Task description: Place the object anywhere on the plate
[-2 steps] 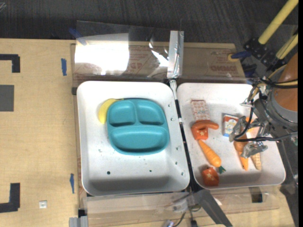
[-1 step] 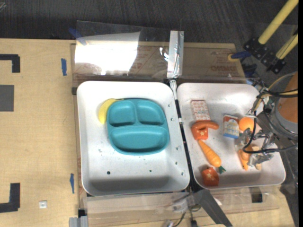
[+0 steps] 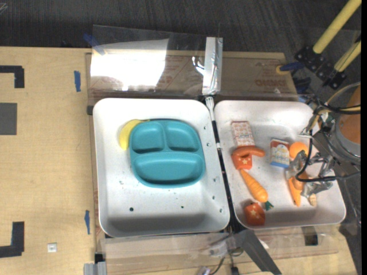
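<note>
A teal divided plate (image 3: 167, 152) lies in the left bin (image 3: 114, 199), with a yellow object (image 3: 125, 132) tucked under its back-left rim. My gripper (image 3: 307, 179) hangs low over the right side of the right bin (image 3: 330, 213). It is right above a small orange carrot-like piece (image 3: 295, 190) and just in front of an orange ball (image 3: 297, 150). The gripper's body hides part of these items.
The right bin also holds a pink-and-white box (image 3: 242, 133), a red-orange toy (image 3: 246, 156), a carrot (image 3: 256, 189), a red tomato-like piece (image 3: 254, 212) and a small blue-and-white carton (image 3: 280, 153). Cables and yellow struts (image 3: 338, 22) stand at the back right.
</note>
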